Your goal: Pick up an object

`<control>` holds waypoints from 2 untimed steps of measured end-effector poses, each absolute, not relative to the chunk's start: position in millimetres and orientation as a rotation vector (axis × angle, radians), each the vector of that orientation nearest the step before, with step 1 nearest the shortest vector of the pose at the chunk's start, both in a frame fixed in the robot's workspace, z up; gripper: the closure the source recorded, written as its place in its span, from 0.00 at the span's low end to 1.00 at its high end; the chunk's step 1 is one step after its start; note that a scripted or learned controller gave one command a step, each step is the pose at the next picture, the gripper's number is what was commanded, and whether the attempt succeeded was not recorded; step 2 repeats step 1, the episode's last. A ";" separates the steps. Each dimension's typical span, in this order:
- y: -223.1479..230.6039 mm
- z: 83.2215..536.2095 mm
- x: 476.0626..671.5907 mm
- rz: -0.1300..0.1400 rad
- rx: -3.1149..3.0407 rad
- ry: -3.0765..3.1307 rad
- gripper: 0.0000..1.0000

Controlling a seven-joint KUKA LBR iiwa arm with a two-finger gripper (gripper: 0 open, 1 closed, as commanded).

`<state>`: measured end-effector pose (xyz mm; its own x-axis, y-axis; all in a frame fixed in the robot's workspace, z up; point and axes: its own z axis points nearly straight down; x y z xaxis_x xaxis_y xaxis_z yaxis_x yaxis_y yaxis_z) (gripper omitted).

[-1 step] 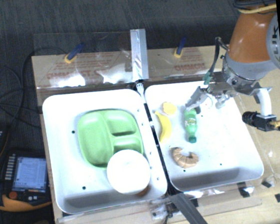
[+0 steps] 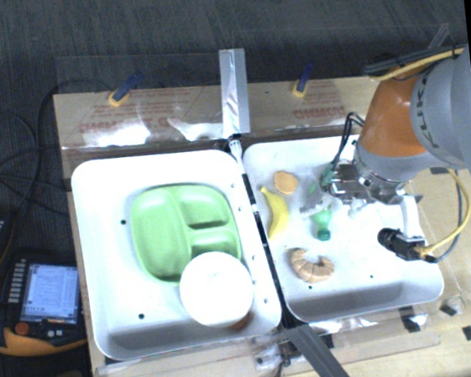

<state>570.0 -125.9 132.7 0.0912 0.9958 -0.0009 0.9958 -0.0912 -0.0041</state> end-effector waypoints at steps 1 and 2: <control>-123.6 89.4 578.6 -0.005 -2.299 -2.152 0.00; -123.6 89.4 578.6 -0.005 -2.299 -2.152 0.00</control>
